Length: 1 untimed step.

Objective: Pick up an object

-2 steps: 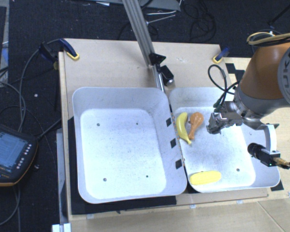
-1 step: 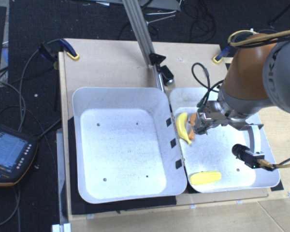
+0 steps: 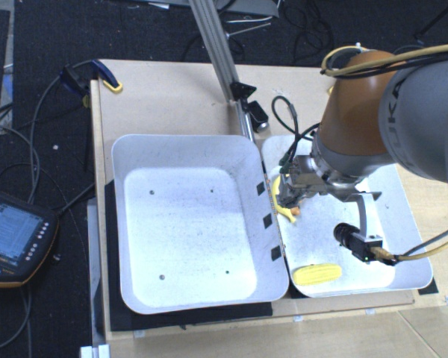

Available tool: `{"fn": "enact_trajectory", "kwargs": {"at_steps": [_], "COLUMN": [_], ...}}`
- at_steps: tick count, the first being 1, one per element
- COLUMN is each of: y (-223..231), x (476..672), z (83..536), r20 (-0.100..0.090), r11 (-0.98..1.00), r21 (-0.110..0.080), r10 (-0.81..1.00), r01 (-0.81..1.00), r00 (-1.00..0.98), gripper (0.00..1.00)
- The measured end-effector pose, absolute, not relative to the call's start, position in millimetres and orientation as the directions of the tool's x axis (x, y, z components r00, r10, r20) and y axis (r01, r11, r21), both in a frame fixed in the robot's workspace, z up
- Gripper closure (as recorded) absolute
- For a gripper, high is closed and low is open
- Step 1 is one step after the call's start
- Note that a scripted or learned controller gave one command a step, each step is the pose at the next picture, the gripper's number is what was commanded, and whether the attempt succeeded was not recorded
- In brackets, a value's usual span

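1. Bench (image 3: 172, 88): pale board carrying both bins side by side.

2. Arm (image 3: 358, 103): reaches in from the right. Its orange band and grey wrist hang over the right bin and hide much of that bin's upper half.

3. Left bin (image 3: 187, 230): white and shallow. Nothing in it is a candidate for a pick.

4. Right bin (image 3: 403, 222): white and shallow. It holds both candidate objects.

5. Gripper (image 3: 287, 194): low in the right bin, close to the wall shared with the left bin. Whether it is open or closed cannot be told from this view, and nothing can be confirmed as held.

6. Yellow oblong object (image 3: 317, 274): lies flat near the front edge of the right bin, well apart from the gripper.

7. Small yellow curved piece (image 3: 287, 213): lies just below the gripper in the view, near the shared wall. It is judged the likely target. Contact with the gripper cannot be confirmed.

Failure risks (judgement):
- Wall strike: the target sits near the shared wall, so a descent offset to the left may land on the bin rim.
- Missed grasp: the piece is small and curved. An off-centre closure would probably push it aside or squeeze it out.
- Empty lift: the wrist hides the contact area, so check for a hold before crediting a pick.
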<state>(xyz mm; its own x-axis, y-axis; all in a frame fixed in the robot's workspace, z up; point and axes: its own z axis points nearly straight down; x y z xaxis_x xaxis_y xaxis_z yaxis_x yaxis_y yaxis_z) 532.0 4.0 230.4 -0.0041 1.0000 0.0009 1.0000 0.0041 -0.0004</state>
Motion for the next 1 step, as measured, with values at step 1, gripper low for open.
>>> {"fn": "enact_trajectory", "kwargs": {"at_steps": [1], "y": [50.6], "x": [528.5], "z": [225.0], "r20": [0.001], "r11": [0.004], "r21": [-0.001], "r10": [1.000], "r01": [1.000], "r00": [-0.004], "gripper": [1.00]}}
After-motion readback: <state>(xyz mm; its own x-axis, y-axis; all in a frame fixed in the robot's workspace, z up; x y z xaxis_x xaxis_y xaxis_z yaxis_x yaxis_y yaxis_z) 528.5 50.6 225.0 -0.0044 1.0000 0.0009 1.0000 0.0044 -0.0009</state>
